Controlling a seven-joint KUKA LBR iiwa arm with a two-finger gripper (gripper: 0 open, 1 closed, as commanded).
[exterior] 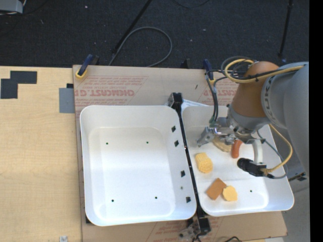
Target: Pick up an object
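Claw (225, 139) sits low in the right bin (282, 198), over a tan flat piece (221, 144) with an orange-red stick (235, 149) touching beside it; finger spread cannot be told. Nearest free target, judged: the yellow ridged piece (204, 163), just toward the divider and nearer the camera from the claw, long axis roughly along the divider. Brown wedge (216, 188) and yellow disc (230, 193) lie beyond the ridged piece.

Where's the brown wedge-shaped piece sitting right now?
The brown wedge lies in the right bin, toward its near edge, touching the small yellow round piece on its right and just below the ridged yellow piece.
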